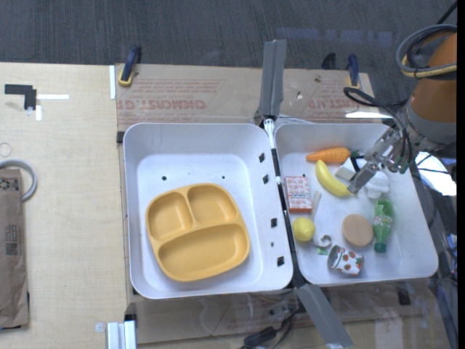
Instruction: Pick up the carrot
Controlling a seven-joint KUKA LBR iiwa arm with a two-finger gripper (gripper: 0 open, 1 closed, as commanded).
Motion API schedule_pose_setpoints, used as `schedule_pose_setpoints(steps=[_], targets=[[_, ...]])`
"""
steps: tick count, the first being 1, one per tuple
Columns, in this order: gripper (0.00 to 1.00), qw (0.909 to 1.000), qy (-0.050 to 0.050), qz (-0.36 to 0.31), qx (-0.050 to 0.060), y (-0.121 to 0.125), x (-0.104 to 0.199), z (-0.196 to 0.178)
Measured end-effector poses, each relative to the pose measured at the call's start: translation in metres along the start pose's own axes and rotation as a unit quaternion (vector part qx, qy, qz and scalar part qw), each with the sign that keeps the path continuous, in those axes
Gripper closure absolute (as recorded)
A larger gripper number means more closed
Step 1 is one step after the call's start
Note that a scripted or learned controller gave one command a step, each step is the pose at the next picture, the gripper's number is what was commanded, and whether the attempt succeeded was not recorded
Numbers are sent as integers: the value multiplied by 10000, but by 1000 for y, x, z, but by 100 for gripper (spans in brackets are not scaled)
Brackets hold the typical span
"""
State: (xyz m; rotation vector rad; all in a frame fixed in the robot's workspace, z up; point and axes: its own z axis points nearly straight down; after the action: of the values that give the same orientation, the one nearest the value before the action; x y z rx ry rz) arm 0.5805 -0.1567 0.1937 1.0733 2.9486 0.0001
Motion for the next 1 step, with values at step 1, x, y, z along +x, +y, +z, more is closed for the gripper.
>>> schedule_pose_setpoints(steps=[1], targets=[[0,9982,-7,-597,-2,48,-37,4]])
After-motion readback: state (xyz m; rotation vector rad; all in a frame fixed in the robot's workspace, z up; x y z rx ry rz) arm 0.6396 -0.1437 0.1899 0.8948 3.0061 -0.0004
